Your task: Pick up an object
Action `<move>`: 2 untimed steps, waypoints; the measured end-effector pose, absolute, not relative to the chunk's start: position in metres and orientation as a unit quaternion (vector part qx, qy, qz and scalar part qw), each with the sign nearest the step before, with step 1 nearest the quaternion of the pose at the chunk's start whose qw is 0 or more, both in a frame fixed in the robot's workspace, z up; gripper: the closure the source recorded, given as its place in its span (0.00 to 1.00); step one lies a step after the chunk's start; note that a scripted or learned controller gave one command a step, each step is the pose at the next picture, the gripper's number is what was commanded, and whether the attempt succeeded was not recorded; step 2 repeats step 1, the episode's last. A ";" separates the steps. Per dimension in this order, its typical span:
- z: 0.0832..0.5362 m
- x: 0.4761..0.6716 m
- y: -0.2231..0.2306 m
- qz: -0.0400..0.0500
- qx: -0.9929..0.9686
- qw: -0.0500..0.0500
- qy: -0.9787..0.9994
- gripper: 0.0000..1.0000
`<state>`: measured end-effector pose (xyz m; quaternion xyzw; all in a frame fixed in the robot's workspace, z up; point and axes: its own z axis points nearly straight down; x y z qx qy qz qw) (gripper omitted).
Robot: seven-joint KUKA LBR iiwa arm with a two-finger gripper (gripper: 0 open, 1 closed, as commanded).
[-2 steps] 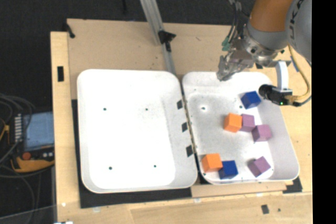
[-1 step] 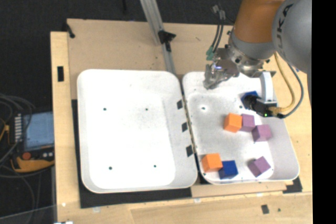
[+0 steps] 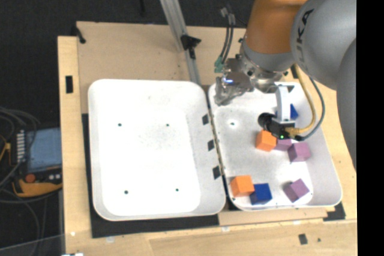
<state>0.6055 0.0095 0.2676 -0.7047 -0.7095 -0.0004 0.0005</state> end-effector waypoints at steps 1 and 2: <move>0.245 0.595 0.062 0.000 -0.705 0.001 -0.710 1.00; 0.245 0.595 0.062 0.000 -0.705 0.001 -0.710 1.00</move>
